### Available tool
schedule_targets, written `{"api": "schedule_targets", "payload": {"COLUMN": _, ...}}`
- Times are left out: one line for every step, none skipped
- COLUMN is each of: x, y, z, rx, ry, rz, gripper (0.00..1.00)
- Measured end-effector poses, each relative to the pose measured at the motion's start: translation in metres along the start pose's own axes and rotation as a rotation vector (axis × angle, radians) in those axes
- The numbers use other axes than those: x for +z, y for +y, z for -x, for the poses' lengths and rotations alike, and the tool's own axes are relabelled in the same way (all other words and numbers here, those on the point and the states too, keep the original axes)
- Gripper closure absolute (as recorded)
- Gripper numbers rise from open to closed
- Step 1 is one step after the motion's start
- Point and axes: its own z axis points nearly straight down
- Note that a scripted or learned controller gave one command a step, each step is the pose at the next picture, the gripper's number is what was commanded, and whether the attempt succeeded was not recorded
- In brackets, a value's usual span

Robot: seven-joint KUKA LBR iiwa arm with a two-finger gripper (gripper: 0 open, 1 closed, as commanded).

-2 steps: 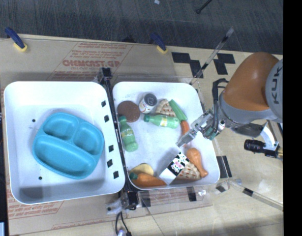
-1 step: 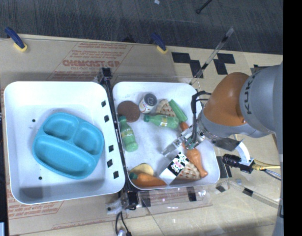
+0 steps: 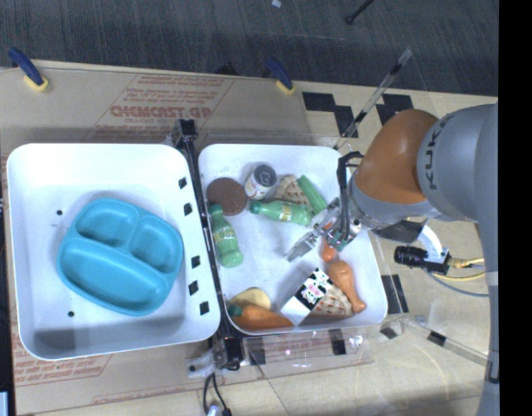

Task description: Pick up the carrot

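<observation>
Jaws hang low over the right side of the right bin (image 3: 249,156), beside a small orange piece (image 3: 328,251). Whether they are spread or pressed together cannot be told from this angle, and nothing is seen between them.

On the table (image 3: 145,102), the left bin (image 3: 41,159) holds a single blue divided plate (image 3: 119,254). The right bin is crowded. At its near edge lies the carrot (image 3: 264,320), a long orange taper set left to right against the near wall, touching a yellow piece (image 3: 251,299) on its far side and near a black-and-white carton (image 3: 311,291) to its right. It looks like a toy: probably light, stiff and smooth, so likely to slip or roll. The thick middle seems the best hold, pinched across its width, though the wall leaves little room on the near side.

Also in that bin are a tan drumstick shape (image 3: 346,284), two green bottles (image 3: 224,239) (image 3: 279,212), a brown disc (image 3: 226,196) and a small tin (image 3: 262,178) toward the far wall.
</observation>
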Motion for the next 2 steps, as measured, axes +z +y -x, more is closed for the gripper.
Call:
{"api": "schedule_targets", "payload": {"x": -0.044, "y": 0.031, "z": 0.029, "rx": -0.163, "ry": 0.002, "rz": 0.002, "gripper": 0.00}}
{"api": "schedule_targets", "payload": {"x": -0.036, "y": 0.029, "z": -0.083, "rx": -0.245, "ry": 0.013, "rz": 0.001, "gripper": 0.00}}
